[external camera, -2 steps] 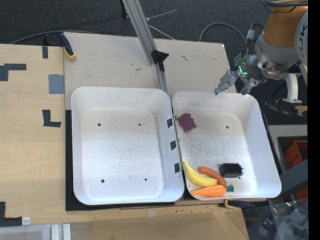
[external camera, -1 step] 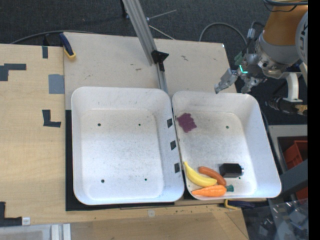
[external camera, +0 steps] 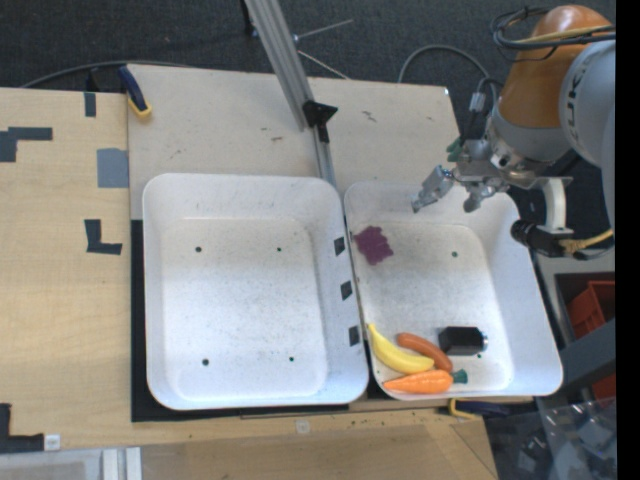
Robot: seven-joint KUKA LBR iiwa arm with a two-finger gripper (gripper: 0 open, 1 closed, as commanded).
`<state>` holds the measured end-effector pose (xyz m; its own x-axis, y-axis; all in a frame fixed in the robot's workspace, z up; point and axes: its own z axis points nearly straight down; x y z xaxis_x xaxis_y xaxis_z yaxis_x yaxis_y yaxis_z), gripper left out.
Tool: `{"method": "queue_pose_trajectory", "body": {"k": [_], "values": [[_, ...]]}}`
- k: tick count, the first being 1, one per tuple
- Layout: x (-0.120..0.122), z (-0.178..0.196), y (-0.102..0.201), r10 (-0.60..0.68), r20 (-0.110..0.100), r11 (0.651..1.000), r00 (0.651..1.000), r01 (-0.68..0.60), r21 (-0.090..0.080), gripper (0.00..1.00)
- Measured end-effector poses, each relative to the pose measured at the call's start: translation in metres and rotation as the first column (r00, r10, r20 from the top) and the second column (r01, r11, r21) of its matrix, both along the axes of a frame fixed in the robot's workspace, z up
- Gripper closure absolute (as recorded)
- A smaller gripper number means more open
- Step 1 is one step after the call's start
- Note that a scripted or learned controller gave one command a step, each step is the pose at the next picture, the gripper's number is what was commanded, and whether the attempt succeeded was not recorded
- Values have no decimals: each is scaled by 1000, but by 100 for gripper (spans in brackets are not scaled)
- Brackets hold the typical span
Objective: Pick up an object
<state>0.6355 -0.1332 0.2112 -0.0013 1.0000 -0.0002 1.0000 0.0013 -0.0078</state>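
While the gripper (external camera: 452, 192) hangs spread and empty over the far edge of the right bin (external camera: 520, 298), nothing is picked yet. Purple object (external camera: 374, 244) lies alone near that end; banana (external camera: 392, 353), two carrots (external camera: 425, 366) and black block (external camera: 462, 340) crowd the near corner. Best bet, I judge: drop straight onto the isolated purple piece, straddling it squarely before closing.

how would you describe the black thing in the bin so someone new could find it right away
Look in the right-hand white bin, at its near end where the toys are clustered. The small black block lies just right of the banana and the two carrots. It is the one dark, boxy item among bright, curved ones.
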Motion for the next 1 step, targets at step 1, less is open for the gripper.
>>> {"method": "queue_pose_trajectory", "body": {"k": [1], "values": [[7, -48, -1, 0, 2, 1000, 1000, 0, -1, 0]]}}
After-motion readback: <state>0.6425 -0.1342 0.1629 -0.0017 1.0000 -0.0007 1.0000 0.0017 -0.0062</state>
